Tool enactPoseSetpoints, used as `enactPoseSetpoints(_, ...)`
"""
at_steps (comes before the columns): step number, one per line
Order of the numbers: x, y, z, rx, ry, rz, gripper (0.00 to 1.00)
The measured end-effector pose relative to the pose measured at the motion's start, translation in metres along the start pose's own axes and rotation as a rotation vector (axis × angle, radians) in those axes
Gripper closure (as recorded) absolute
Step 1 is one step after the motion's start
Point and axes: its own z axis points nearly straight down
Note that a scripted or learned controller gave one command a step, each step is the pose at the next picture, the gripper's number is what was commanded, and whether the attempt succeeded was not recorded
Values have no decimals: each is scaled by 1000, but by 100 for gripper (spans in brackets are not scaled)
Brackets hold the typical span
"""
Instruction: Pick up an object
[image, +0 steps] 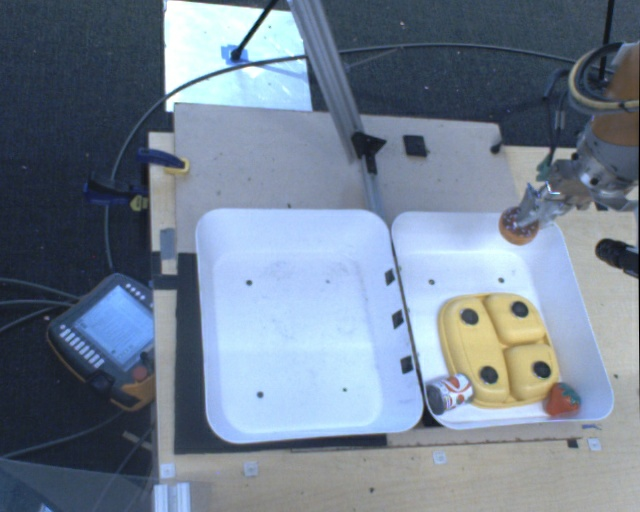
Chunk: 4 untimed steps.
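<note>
Over the right bin's far corner, the end effector looks clenched on a small brown round object, so the grasp step seems done; next call: lift straight, watch for slip.

Grey arm with orange band and a metallic tool.

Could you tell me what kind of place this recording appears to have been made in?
Most likely a robotics lab test bench. A robot arm with a gripper reaches over two white bins, a teach pendant lies on the dark floor, and the right bin holds toy items like a yellow tray.
</note>
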Motion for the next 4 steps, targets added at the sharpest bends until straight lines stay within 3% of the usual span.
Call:
enactPoseSetpoints(1,0,2,-29,1,0,0,100)
enactPoseSetpoints(2,62,-1,-32,4,1,-2,100)
enactPoseSetpoints(4,158,5,-11,5,3,-3,100)
